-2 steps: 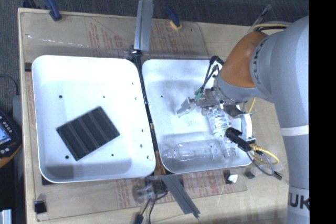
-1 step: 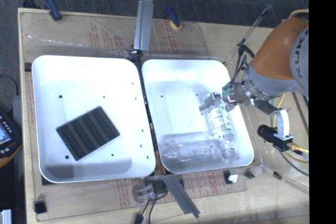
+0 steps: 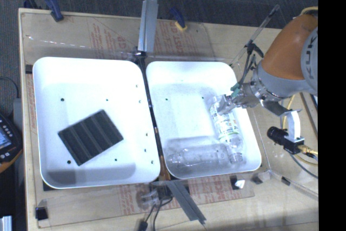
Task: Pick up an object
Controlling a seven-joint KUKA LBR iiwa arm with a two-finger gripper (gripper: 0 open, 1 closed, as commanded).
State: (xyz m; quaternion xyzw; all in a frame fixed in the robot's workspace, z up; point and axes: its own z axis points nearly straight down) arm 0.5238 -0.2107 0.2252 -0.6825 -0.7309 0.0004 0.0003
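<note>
Over at the right side of the frame, the claw [image 3: 233,99] sits low in the right bin [image 3: 181,70], at the upper end of a clear plastic bottle [image 3: 227,126] lying along the bin's right wall; whether it is clenched I cannot tell. Another clear bottle [image 3: 197,157] lies along the bottom wall. Left of them, a dark ribbed pad [image 3: 90,136] rests in the left bin [image 3: 81,65].
</note>
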